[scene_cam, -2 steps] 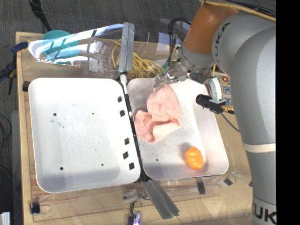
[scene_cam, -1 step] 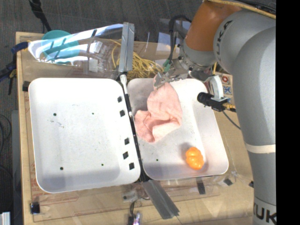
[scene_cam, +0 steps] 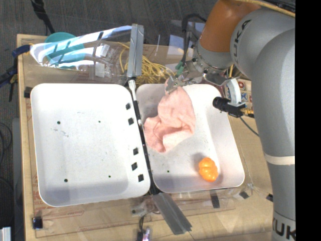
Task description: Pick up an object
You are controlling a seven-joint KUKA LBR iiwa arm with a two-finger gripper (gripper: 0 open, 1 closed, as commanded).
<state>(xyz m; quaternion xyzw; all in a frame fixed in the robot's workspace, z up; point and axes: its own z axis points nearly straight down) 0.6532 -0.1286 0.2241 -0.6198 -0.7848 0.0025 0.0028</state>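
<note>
Over the right-hand shallow white plastic bin (scene_cam: 228, 134), at its far edge, sits the hand (scene_cam: 176, 83) of the grey arm w/ orange band (scene_cam: 223, 19), which comes in from the right side of the camera view. A crumpled pale pink cloth (scene_cam: 170, 118) hangs from the hand: its top corner is bunched up right at the fingertips and looks pinched there, while the rest drapes down & spreads onto the bin floor, lower folds lying near the bin's left wall. Hand looks nearly closed on that corner; exact gap hard to read since cloth hides the tips. Same bin, near front-right corner: a small round orange ball-like object (scene_cam: 208, 168), well apart from the cloth, resting on the floor. Left-hand shallow white plastic bin (scene_cam: 75, 134) sits just beside the right one, a dark divider strip w/ black clips (scene_cam: 135, 134) between them. Both bins rest on a wooden worktop (scene_cam: 100, 215). Behind the bins: a tangle of yellow cable (scene_cam: 148, 69) and a clear plastic sheet w/ teal item (scene_cam: 75, 51) under it, at the far-left of the worktop.
</note>
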